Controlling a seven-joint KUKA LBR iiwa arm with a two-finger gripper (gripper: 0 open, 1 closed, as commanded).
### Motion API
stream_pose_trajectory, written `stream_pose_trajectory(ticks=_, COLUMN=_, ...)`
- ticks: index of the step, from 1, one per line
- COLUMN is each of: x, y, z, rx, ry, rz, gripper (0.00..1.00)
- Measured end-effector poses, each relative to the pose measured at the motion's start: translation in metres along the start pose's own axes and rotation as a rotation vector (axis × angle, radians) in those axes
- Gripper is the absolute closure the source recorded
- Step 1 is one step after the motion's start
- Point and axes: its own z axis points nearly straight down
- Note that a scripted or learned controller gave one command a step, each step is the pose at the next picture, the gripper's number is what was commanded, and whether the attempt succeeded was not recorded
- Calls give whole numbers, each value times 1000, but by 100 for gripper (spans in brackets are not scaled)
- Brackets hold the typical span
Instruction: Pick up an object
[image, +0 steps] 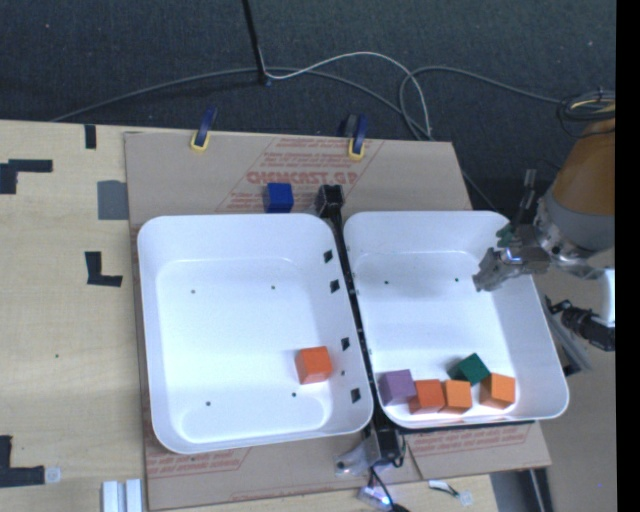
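A dark carpeted floor is seen behind a pale tabletop (60, 330), on which a sheet of cardboard (300, 175) is laid under two shallow white bins. Six small blocks are counted inside the bins, and none has a clear long axis, each being roughly cube-shaped. One orange block (314, 364) sits alone in the left bin (180, 250), near its lower right corner, turned slightly askew to the bin walls. Five blocks are gathered along the near wall of the right bin (430, 235): a purple block (397, 385), three further orange ones (430, 396) (457, 395) (498, 389), and a green block (470, 368) lying just behind them, tilted. A seventh, blue block (279, 196) rests on the cardboard beyond the bins. The hand (492, 274) is seen over the right bin's far right edge, well apart from the blocks; nothing is seen between its fingers, and whether they are apart or together cannot be told. Two clamps (204, 132) (356, 138) are fixed on the cardboard's far edge.
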Motion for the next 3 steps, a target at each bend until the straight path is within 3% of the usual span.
stream_pose_trajectory(ticks=3, x=142, y=18, z=14, rx=4, ry=1, rz=-4, gripper=100)
